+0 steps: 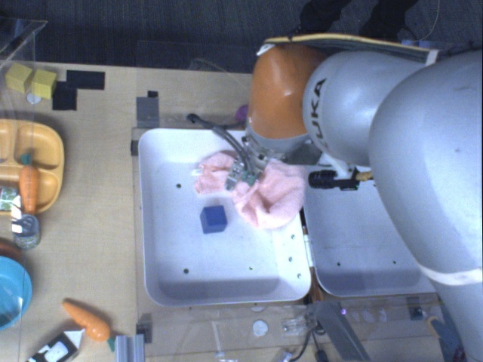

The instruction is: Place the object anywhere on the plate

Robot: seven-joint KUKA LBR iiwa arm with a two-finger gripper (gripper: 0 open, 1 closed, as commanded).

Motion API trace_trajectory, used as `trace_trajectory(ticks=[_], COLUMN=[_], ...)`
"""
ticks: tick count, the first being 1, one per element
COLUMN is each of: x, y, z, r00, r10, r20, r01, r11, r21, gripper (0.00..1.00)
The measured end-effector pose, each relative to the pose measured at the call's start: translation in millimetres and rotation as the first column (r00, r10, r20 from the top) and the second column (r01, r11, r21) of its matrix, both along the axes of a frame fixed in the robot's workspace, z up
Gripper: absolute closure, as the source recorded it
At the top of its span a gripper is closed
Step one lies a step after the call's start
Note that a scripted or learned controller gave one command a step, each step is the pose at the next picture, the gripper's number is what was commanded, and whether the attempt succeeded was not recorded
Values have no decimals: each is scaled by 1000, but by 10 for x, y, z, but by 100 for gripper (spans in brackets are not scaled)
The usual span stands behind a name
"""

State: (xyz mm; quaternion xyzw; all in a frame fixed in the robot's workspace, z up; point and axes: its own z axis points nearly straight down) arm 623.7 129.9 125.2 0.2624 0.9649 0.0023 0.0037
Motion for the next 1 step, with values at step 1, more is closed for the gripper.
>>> trace_trajectory(ticks=[1], x=[-128], y=[820], z=[-337], r00=[1000], r10=[5], r20=[6], r01=[-5], r11=[1000], r21=[6], gripper=[100])
